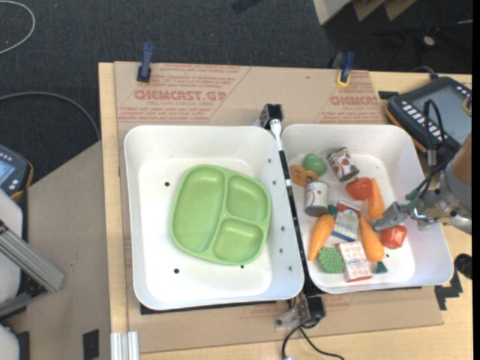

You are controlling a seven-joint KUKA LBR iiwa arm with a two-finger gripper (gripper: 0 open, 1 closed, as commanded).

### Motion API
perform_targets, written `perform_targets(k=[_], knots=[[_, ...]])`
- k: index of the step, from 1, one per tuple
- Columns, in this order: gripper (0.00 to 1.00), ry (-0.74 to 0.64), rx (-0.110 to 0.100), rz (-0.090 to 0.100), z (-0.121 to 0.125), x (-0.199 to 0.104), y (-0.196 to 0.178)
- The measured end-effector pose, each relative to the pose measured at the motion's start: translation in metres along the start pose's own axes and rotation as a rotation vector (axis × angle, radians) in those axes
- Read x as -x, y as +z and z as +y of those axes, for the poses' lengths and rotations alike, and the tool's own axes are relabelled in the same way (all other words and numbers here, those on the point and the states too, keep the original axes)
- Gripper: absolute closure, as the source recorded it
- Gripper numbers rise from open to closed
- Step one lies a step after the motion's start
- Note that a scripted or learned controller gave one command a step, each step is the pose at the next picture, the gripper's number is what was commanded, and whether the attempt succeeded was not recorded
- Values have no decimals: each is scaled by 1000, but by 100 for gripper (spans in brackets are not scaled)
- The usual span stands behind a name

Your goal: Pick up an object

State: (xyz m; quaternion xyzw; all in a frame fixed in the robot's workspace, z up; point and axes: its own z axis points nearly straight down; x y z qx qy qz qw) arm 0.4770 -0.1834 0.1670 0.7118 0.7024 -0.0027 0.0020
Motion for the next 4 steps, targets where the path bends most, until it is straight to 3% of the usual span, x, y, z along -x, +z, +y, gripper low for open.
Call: perform_targets(k=[1,2,3,4], knots=[[0,-12,4,4,3,4,-20],[0,-11,-3,7,1,10,87],[100,-12,4,4,3,10,72],[100,-23,10,7,50,-63,10]])
